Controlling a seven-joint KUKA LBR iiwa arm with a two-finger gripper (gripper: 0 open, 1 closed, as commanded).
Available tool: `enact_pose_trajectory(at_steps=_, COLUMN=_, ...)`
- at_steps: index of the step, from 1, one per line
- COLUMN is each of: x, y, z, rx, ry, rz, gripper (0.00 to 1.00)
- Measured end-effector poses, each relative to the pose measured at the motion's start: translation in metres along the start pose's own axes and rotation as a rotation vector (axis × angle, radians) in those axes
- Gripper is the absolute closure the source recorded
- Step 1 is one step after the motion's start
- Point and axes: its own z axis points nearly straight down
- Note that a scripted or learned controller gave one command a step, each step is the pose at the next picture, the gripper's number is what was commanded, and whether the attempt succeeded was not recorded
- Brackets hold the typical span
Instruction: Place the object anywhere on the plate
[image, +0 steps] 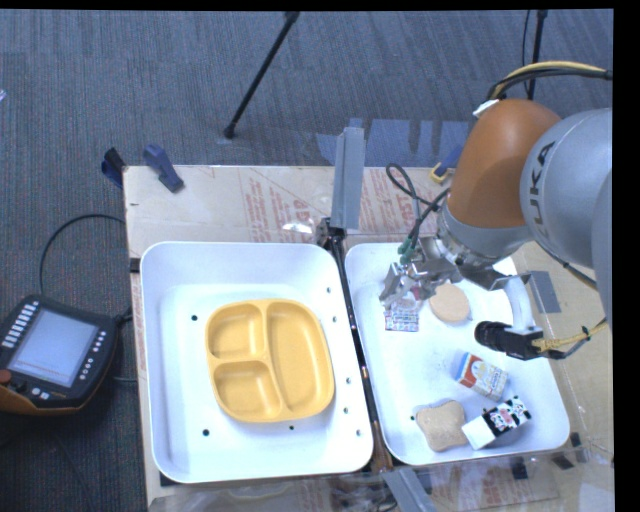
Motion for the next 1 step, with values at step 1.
enact_pose_trajectory(at_steps=1, x=0.0, y=0.0, z=-0.0001, rx=0.0, ry=0.0, rz=0.0, gripper=0.0)
